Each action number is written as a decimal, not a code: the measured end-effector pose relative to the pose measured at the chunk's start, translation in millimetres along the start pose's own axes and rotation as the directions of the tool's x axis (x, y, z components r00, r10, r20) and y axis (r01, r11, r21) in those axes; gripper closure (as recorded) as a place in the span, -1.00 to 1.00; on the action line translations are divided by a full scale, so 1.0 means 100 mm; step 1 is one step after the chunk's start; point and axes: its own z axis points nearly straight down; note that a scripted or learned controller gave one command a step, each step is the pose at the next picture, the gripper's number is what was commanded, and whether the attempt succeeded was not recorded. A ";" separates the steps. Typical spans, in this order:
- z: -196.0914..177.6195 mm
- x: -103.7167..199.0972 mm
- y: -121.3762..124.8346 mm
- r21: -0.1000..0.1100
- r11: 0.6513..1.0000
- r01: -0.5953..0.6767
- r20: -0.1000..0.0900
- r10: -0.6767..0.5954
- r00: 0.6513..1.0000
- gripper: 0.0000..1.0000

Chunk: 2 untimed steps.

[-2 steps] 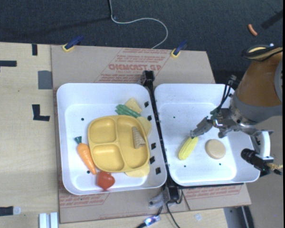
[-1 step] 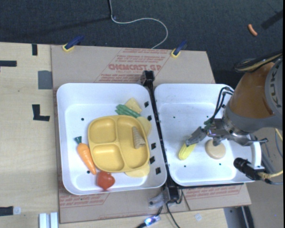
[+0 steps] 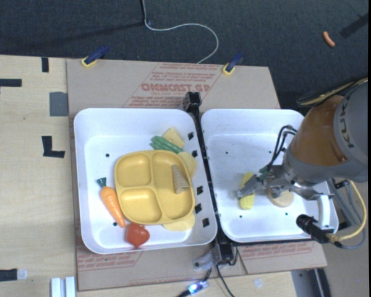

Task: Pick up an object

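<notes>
One carrot (image 3: 112, 205), one tomato (image 3: 136, 234), perhaps two yellow pieces (image 3: 247, 198).

Both bins (image 3: 89, 141) white; left one w/ yellow divided plate (image 3: 151, 187), orange carrot (image 3: 113, 206), red tomato (image 3: 136, 234), green beans (image 3: 166, 144). Right bin: yellow item (image 3: 247, 200). Arm (image 3: 334, 141) grey w/ orange band, cardboard (image 3: 173, 85) brown w/ red print.

Even overhead light keeps both white bins (image 3: 89, 166) bright and nearly glare-free, shadows soft and short, the dark floor (image 3: 62, 11) toward twelve o'clock dim, detail slightly soft and grainy throughout.
</notes>
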 end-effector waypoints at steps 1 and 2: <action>0.23 0.01 0.00 -0.005 1.000 0.001 0.001 -0.001 1.000 -1.00; 0.12 0.00 0.00 -0.007 1.000 0.001 0.003 -0.001 1.000 1.00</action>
